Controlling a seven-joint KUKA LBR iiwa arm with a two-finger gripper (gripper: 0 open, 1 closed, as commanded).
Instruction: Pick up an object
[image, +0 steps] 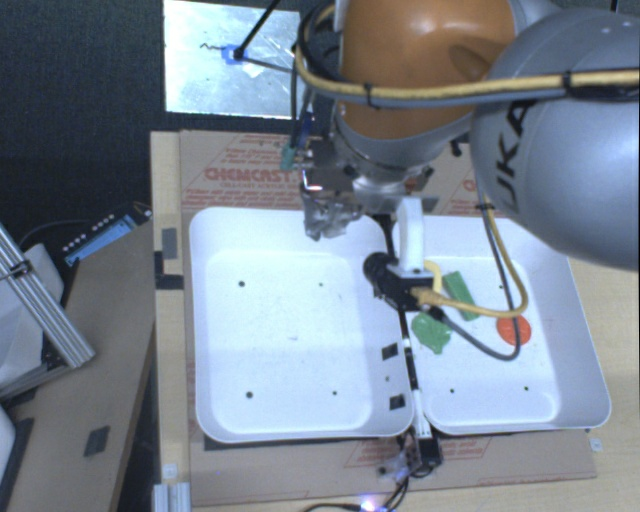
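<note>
Desk front: the desk (110, 330) carries a brown cardboard sheet (250, 165), and the two white bins lie on it side by side, touching along the middle.
Left bin: the left bin (290, 330) shows only a bare white floor with a few small dark dots.
Right bin: the right bin (520, 390) holds the objects: a dark green piece (432, 332) near the divider, a lighter green strip (460, 295) just beyond it, and an orange round piece (514, 330) to the right of them.
Cable: a yellow cable (505, 260) and a grey cable (470, 342) hang from the arm and loop over these objects.
Gripper: the gripper (325, 222) hangs over the far edge of the left bin, well apart from the green and orange pieces. Whether its fingers are apart or together I cannot tell, because the part is small and blurred.
Arm: the grey arm (560, 140) with its orange band (420, 50) covers the far side of the bins.
Progress: in my judgement nothing is picked up; all three pieces lie on the bin floor. The reach to the right bin, the descent, the closing and the lift are left.
</note>
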